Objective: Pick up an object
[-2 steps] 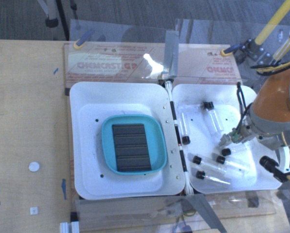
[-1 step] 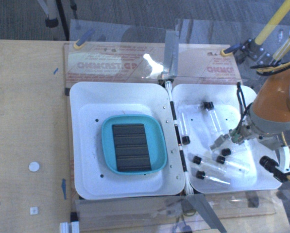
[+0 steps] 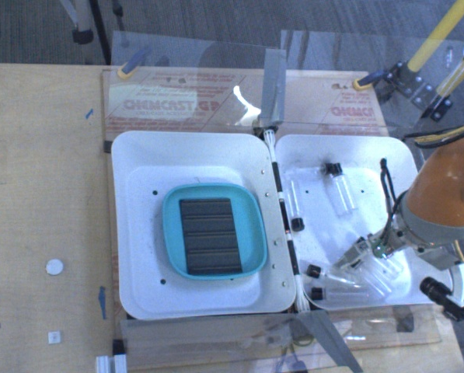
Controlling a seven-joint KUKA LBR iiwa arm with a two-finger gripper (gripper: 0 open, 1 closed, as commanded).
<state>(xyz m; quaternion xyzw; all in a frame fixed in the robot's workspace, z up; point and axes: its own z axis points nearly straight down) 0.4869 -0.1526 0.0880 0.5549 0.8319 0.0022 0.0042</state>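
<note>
My gripper (image 3: 357, 256) is low in the right bin (image 3: 368, 148), reaching in from the right under the orange band of the arm (image 3: 448, 186). It is down among several clear vials with black caps. One vial (image 3: 334, 277) lies just below and left of it, and another (image 3: 339, 292) rests along the bin's front wall. A third vial (image 3: 340, 186) lies apart at the back of the bin. A thin one (image 3: 293, 204) lies against the left wall. Nothing is visibly held.
The left bin (image 3: 138, 208) holds a teal tray (image 3: 251, 231) with a dark ribbed block (image 3: 209, 236) in it. A black cable (image 3: 386, 183) hangs beside the arm. Clear plastic sheets lie behind the bins.
</note>
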